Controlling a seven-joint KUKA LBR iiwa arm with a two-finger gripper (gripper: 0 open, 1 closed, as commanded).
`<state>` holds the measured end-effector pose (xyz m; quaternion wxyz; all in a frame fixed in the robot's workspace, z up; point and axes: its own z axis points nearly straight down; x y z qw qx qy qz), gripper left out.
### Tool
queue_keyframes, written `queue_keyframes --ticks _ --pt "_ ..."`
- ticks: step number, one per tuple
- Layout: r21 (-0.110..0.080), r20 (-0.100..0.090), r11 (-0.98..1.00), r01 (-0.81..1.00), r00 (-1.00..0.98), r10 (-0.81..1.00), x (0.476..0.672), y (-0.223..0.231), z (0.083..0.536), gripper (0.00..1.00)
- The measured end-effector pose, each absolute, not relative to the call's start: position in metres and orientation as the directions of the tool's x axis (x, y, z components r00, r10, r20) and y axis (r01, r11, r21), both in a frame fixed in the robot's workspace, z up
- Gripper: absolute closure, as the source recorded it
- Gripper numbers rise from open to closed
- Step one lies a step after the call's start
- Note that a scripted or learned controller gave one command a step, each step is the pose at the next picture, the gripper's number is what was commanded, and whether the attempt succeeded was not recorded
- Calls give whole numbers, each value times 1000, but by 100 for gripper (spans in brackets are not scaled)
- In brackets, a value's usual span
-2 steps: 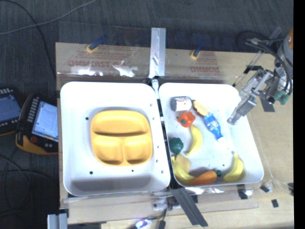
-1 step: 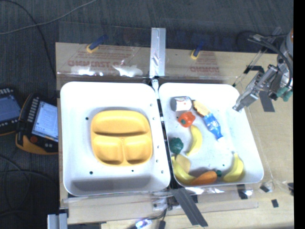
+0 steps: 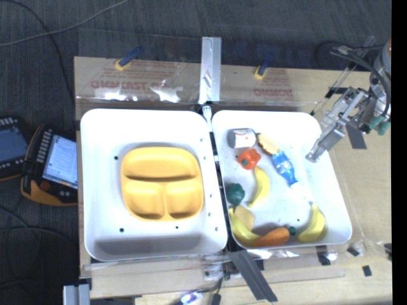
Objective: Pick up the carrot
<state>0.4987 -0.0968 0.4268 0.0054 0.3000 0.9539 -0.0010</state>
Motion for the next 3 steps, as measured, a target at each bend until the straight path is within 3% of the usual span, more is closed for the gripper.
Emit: queue_keyframes --ticks 1,2,3 --pt "2 -17 819 573 -819 573 500 -97 437 100" --pt "1 -4 542 841 -542 841 509 -139 434 100" --pt "1 -3 321 947 -321 947 488 -150 435 100"
